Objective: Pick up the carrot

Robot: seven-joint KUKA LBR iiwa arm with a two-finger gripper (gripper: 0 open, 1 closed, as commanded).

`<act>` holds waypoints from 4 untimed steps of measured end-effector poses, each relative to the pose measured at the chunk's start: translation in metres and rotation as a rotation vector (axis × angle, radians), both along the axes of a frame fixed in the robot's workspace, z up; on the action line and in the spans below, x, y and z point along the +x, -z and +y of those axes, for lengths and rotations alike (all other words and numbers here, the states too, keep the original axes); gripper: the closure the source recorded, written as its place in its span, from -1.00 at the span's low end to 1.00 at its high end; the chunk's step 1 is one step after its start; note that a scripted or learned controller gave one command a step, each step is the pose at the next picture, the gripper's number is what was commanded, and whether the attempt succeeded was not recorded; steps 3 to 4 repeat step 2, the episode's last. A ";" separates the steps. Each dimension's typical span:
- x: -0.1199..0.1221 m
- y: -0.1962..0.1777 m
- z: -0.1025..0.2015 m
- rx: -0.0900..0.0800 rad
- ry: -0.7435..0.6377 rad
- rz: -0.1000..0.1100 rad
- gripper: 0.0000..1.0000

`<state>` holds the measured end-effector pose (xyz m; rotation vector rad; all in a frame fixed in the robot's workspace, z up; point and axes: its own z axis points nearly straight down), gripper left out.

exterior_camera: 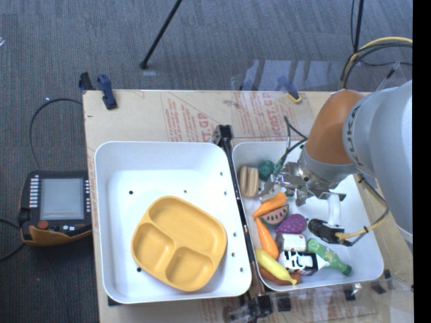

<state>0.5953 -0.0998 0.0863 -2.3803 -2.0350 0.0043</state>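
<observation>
Grey carpet surrounds a cardboard-covered tabletop (168, 110) that carries two shallow white bins side by side, with a black handheld controller (59, 204) lying on the floor to the left. The left bin (114, 160) holds a yellow divided plate (178, 243), tilted diagonally, with three compartments. The right bin (370, 247) holds a crowd of toy foods. The carrot (267, 237) lies along the bin's left wall, orange and slanted, just below a watermelon slice (275, 214) and just above a yellow banana (275, 266). The gripper (291, 180) hangs over the upper part of the same bin, above and to the right of the carrot and apart from it, with the watermelon slice and another orange piece (270, 203) between them. Whether it is released or clenched cannot be told, as the metal parts blur together. Nearby sit a tan wooden block (248, 181), a purple piece (291, 224), a green bottle (330, 257) and a black-and-white item (297, 260).
</observation>
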 end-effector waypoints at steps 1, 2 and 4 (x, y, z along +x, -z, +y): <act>0.000 -0.010 0.000 0.003 0.002 0.003 1.00; 0.020 -0.137 0.036 -0.004 0.155 -0.013 1.00; 0.020 -0.137 0.036 -0.004 0.155 -0.013 1.00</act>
